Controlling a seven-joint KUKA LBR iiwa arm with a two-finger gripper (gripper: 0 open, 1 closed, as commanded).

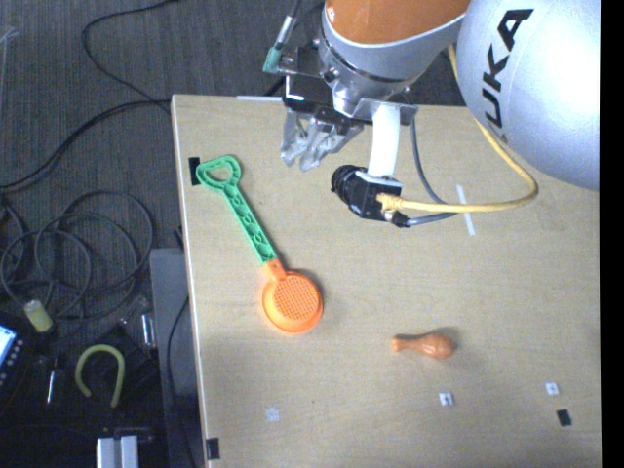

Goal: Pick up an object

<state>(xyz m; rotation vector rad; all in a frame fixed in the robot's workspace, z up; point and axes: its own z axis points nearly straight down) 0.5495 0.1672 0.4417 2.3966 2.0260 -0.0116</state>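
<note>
A sieve-like spoon with a green lattice handle point(246, 217) and a round orange head point(292, 301) lies slantwise on the tan surface point(390, 281) at the left. A small orange-brown pear-shaped piece point(426, 344) lies toward the lower right. My gripper point(308, 150) hangs over the upper left part of the surface, just right of the green handle's loop end point(218, 172) and apart from it. Nothing shows under or in the gripper. The orange band and grey body of the arm point(390, 18) cover the top of the view.
A black fitting point(359, 191) with a yellow cable point(468, 203) hangs below the wrist over the middle of the surface. Black cables point(78, 252) and a green hook-shaped item point(97, 369) lie on the dark floor at the left, beyond the surface's left edge point(185, 261).
</note>
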